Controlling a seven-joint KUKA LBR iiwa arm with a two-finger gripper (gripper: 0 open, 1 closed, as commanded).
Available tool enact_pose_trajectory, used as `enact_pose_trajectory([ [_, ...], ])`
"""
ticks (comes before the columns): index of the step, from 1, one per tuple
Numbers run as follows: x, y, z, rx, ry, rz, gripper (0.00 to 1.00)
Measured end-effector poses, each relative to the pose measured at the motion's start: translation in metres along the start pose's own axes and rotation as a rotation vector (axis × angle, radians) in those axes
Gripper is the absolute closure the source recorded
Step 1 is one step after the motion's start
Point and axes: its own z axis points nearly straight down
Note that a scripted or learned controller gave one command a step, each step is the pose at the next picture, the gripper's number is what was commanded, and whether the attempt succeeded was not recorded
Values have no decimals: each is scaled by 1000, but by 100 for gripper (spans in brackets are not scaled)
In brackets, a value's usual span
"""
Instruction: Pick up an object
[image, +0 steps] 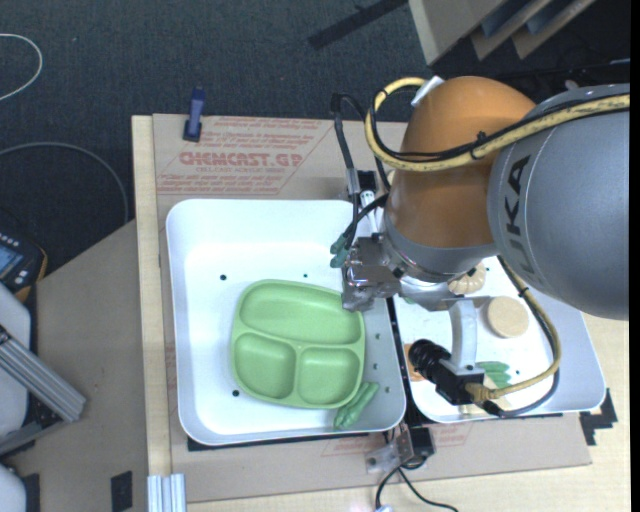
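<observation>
Gripper (357, 285): you can't tell its opening; it sits at the green plate's (298, 343) upper right rim.
Arm (500, 200): reaches from the right, over both bins.
Plate: in the left bin (200, 260).

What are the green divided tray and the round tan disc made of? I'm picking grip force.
Green divided tray: probably molded plastic, smooth with a soft sheen and rounded compartment walls. Round tan disc: possibly wood or foam, matte and pale; too small to tell.

Divided tray (298, 345) in left bin (200, 300); disc (506, 318) in right bin (575, 385).
</observation>
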Motion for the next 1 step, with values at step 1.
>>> enact_pose_trajectory([
  [1, -43, 4, 102, 14, -6, 15, 100],
])
